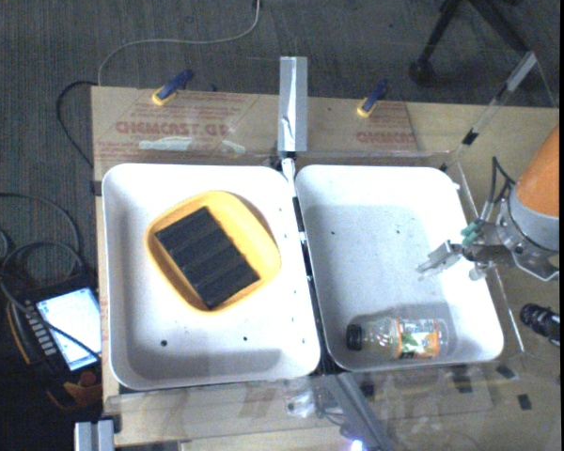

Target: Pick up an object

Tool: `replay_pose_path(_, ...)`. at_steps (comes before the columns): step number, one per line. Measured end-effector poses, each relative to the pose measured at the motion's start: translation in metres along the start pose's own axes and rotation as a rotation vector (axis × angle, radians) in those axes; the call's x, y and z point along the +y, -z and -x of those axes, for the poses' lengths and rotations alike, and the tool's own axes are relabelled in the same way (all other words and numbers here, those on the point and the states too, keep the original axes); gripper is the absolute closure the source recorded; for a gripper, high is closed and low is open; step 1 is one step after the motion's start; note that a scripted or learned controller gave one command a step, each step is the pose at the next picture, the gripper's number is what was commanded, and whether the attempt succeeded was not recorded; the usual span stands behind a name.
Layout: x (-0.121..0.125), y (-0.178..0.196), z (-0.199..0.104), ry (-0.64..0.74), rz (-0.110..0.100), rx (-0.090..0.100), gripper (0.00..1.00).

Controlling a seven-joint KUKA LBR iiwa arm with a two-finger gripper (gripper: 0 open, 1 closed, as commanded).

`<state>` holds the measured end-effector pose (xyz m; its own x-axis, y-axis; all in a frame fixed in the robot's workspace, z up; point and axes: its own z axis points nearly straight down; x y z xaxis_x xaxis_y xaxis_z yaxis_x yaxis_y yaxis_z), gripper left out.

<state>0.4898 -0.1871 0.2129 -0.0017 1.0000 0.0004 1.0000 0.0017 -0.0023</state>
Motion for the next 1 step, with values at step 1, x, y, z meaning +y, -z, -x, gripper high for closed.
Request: replay_pose_path(1, 0.0010, 0.0088, -0.0008, 0.002, 0.000, 0.001, 1.00)
